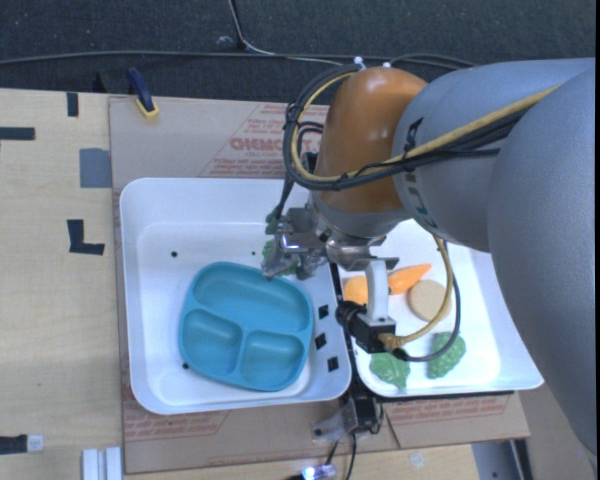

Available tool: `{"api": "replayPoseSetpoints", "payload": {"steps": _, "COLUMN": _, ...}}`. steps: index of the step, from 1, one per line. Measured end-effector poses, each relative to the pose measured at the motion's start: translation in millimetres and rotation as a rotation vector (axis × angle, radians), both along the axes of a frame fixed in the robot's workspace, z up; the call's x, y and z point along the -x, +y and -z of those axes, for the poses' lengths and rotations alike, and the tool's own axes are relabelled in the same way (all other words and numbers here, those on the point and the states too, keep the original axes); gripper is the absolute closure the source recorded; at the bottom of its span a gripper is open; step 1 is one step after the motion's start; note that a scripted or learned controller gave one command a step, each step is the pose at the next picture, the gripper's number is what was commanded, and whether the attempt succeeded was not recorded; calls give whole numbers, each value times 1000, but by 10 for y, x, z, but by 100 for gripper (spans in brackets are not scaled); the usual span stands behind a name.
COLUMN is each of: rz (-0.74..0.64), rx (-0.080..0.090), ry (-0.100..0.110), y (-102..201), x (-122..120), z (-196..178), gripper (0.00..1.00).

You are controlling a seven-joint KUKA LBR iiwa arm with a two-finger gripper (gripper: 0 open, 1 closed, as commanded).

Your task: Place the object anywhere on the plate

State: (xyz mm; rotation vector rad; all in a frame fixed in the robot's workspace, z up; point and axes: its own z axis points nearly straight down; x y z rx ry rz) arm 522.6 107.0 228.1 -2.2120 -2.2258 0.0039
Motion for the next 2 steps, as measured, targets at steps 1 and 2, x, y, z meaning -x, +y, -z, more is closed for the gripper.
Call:
{"api": "replayPoseSetpoints", "payload": {"steps": 1, "rz": 0, "rx": 1, "ry": 0, "y": 456, "x": 200, "z": 116, "gripper": 100}}
{"api": "replayPoseSetpoints", "payload": {"steps": 2, "rz": 3, "rx": 1, "ry": -1, "y": 435, "x": 191, "z": 112, "gripper": 0}}
